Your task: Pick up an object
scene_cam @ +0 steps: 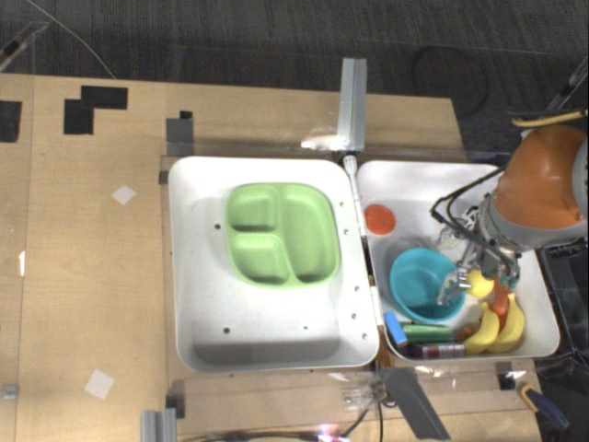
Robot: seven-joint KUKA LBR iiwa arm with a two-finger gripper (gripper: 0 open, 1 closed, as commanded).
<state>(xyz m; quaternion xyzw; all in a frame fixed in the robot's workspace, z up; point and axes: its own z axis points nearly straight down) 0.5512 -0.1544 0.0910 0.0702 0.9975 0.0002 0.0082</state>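
My gripper (463,282) hangs low in the right bin (405,178), at the right rim of a teal bowl (419,282). Just right of the gripper lie yellow bananas (498,331) and a small orange-red piece (501,304). A round orange-red disc (379,218) rests near the bin's left wall, above the bowl. Along the bin's front wall lie a dark marker (433,349) and a small blue block (395,328). The grey arm with its orange band (545,180) covers the bin's right side.
The left bin (198,247) holds a light green divided plate (281,233). A metal post (352,104) stands behind the wall between the two bins. Black cables (457,205) loop beside the wrist. The wooden bench (83,274) stretches to the left.
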